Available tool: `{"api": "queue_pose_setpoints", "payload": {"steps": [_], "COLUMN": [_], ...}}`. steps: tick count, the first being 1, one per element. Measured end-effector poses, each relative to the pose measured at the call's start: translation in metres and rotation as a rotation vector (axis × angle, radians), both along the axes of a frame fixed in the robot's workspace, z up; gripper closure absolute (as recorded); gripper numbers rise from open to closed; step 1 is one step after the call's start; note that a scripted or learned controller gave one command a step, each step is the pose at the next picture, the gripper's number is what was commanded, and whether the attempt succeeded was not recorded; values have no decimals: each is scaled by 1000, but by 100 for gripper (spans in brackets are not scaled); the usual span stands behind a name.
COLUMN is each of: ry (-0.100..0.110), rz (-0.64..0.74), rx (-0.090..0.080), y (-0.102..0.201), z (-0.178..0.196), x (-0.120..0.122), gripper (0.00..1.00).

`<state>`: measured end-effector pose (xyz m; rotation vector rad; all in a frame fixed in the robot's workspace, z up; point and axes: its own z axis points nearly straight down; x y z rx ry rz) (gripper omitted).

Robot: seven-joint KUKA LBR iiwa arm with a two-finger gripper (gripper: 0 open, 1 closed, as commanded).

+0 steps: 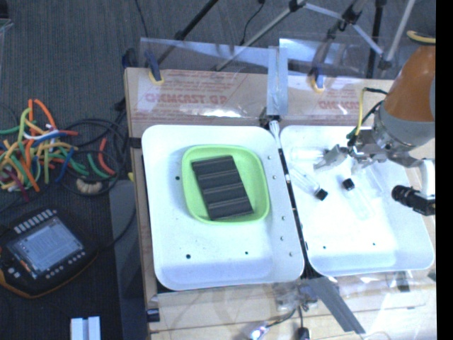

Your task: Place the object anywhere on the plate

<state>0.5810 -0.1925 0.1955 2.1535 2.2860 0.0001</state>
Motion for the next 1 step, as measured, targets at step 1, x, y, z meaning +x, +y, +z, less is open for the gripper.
{"api": "queue_pose_setpoints", "payload": {"steps": [1], "ry": [0], "rz": [0], "rx": [0], "y": [0], "z": [0], "x": [0], "gripper": [0]}}
